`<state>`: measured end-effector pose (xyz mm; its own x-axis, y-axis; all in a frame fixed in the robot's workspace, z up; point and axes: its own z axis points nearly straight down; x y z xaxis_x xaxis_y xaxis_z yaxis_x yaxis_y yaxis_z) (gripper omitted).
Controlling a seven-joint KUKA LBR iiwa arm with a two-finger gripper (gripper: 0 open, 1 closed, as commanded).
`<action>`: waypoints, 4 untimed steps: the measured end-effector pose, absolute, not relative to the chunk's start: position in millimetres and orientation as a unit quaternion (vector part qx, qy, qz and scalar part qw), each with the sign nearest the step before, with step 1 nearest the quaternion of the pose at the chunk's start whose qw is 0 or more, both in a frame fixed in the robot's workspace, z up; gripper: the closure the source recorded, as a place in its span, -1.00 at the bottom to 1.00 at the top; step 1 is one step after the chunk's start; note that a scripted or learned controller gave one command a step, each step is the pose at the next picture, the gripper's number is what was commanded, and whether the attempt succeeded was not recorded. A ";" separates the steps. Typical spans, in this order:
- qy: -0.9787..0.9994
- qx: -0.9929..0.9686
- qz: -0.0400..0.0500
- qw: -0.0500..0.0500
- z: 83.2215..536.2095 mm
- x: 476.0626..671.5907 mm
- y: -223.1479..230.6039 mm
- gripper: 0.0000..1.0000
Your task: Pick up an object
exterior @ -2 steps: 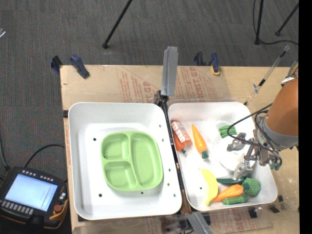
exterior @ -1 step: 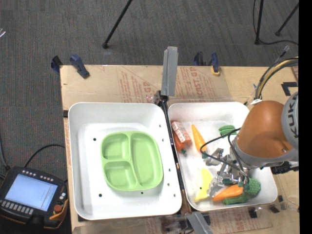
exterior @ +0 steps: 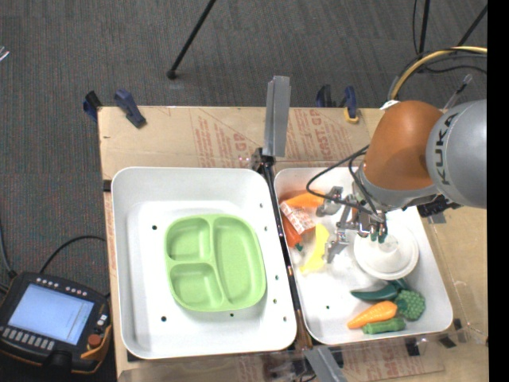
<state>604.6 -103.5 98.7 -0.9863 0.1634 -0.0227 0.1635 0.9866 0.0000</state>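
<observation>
White bins sit side by side: the left bin [exterior: 127, 277] holds a green tray [exterior: 215, 262], and the right bin [exterior: 433, 273] holds an orange packet [exterior: 300, 216], a yellow piece [exterior: 316, 251], a white bowl [exterior: 386, 255], a carrot [exterior: 371, 315] and green toys [exterior: 407, 303]. My gripper [exterior: 348, 231] hangs low between the packet and the bowl, just above the yellow piece. Cables and my wrist hide its tips, so I cannot tell its grip or whether it has anything.

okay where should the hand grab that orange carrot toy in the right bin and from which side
Probably across the middle of the orange plastic carrot toy, coming straight down. It lies flat and slim, pointing left, so its long sides suit two fingers. Green toys crowd its right end; the left tip is free but narrow.
</observation>
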 end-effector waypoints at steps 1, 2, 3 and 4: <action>0.996 0.091 0.000 0.003 89.5 584.8 -80.5 -1.00; 0.998 0.070 0.000 0.001 88.2 597.3 -79.5 -1.00; 0.995 0.101 0.001 0.002 88.4 597.6 -82.0 -1.00; 0.982 0.189 0.000 -0.001 86.9 575.0 -82.4 -1.00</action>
